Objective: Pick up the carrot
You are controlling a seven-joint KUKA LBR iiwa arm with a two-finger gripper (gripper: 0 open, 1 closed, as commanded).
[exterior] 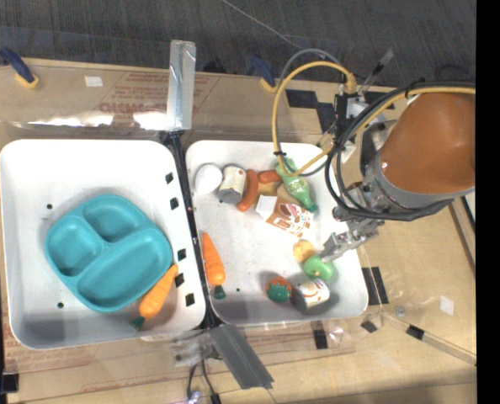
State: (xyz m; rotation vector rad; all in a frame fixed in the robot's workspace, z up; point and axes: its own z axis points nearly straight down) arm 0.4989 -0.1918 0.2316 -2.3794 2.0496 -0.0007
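Beside divider (181,225) between bins: carrot (212,261) lies just right of it, second carrot (158,292) just left by teal tray (107,251). Pincer (338,244) hovers well right of divider over toy clutter, grip state unreadable, nothing visibly held. Approach step; next move: travel toward divider, descend on carrot.

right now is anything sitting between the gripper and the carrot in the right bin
Nothing visible blocks it. The gripper hovers at the right bin's right side; the carrot lies against its left wall, with bare bin floor between. A green toy lies just below the gripper.

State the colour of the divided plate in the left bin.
Teal blue; the divided plate shows best in the camera view, lying in the left bin.
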